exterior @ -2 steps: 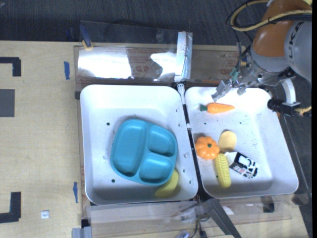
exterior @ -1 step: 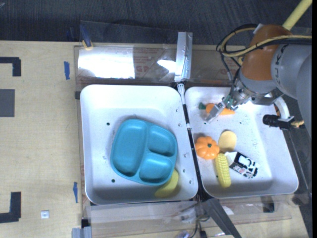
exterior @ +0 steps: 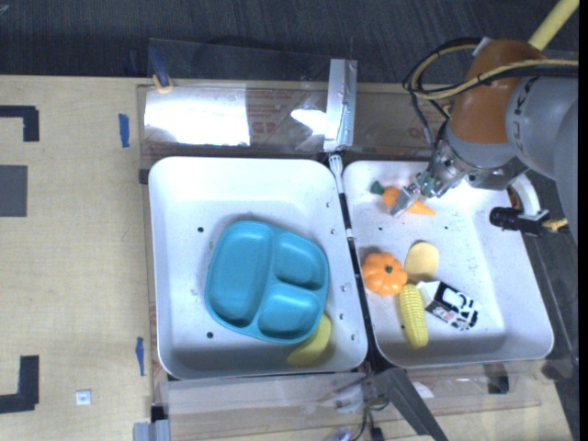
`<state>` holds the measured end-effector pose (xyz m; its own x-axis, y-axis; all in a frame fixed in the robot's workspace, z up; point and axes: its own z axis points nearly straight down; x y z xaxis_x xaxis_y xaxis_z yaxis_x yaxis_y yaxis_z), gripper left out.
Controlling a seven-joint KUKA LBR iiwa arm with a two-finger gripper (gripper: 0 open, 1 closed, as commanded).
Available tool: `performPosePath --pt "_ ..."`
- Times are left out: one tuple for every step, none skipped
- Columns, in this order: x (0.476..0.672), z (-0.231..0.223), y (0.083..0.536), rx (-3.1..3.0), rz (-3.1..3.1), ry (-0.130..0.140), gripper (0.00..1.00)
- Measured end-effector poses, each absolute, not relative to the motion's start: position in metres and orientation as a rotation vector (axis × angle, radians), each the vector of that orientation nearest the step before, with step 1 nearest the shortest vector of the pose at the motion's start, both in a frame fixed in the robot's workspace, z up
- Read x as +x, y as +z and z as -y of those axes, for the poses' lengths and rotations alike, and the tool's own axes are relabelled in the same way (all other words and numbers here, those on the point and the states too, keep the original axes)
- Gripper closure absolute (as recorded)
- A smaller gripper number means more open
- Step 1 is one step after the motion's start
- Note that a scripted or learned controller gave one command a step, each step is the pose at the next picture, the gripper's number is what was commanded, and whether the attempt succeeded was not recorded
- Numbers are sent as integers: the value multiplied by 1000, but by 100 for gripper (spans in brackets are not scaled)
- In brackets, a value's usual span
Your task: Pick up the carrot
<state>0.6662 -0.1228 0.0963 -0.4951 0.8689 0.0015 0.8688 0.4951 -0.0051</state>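
Where tool (exterior: 411,194) meets carrot (exterior: 408,199) in rt bin (exterior: 514,333), finger gap unclear, can't tell

One fixed camera hangs above the bench (exterior: 64,246) and looks down at a slant, far enough back to take in both white bins whole: the left bin (exterior: 175,191) near the centre, the right bin (exterior: 514,329) beside it. The arm (exterior: 542,118) enters from the upper right. Dark floor runs along the top edge.
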Motion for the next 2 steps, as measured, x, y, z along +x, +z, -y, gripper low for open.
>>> performPosePath --pt "669 132 162 -1563 2739 -5 100" --pt "655 76 187 -1583 2716 -4 100"
